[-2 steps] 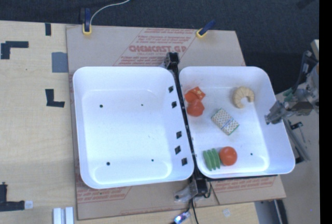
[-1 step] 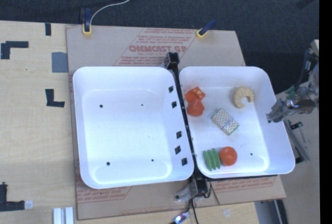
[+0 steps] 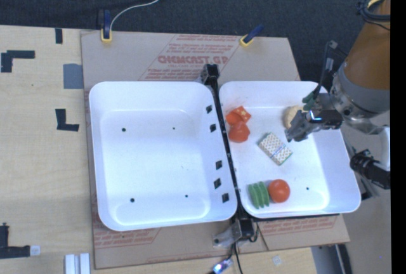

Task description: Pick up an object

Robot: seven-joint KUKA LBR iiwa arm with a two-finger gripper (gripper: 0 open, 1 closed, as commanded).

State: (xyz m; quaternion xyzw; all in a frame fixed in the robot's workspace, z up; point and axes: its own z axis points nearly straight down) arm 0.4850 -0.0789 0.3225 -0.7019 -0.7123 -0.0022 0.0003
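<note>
The gripper (image 3: 298, 133) hovered with a pale lump (image 3: 291, 116) just behind it and a patterned packet (image 3: 275, 148) beside it; whether it was clenched or released I could not tell.

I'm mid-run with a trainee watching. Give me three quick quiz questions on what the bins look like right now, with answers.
1. True or false: every loose object lies in the right bin.
2. Which object lies nearest the gripper? A) green object B) pale yellowish object C) red tomato-like ball
3. What lies between the red pieces by the divider and the gripper?

Key
1. True; the objects all lie in the right bin.
2. B
3. The small patterned box.
</note>
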